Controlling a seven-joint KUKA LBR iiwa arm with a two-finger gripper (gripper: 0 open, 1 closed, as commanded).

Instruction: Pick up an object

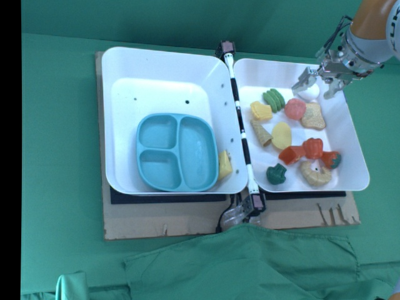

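Where the right bin's [353,144] far rim runs, gripper [319,84] spread wide, unladen, above a white object [309,91]

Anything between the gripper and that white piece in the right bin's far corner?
Nothing visible. The gripper hangs open right over the white piece, which lies at the right bin's far edge. The nearest neighbours, the pink piece and toast piece, sit nearer the camera.
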